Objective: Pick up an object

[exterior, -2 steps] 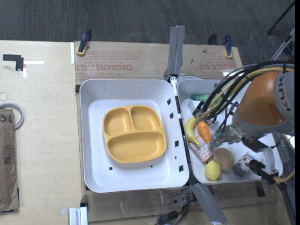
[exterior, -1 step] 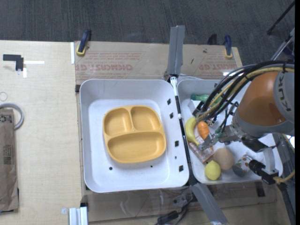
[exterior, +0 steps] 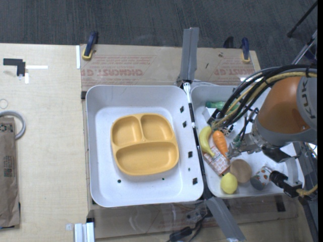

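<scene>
The right bin holds several small items. A yellow banana lies at its left side, with an orange carrot beside it. A red and white packet sits below them. A yellow lemon and a brown round item rest near the front rim. A grey patterned object lies to their right, and a green item sits at the back. My gripper hangs low over the bin's middle, just right of the carrot and above the brown item, under a bundle of cables.
The left bin holds a yellow divided plate. The arm's orange band and its cables cover the right bin's back right part. A brown paper bag lies at the bench's far left.
</scene>
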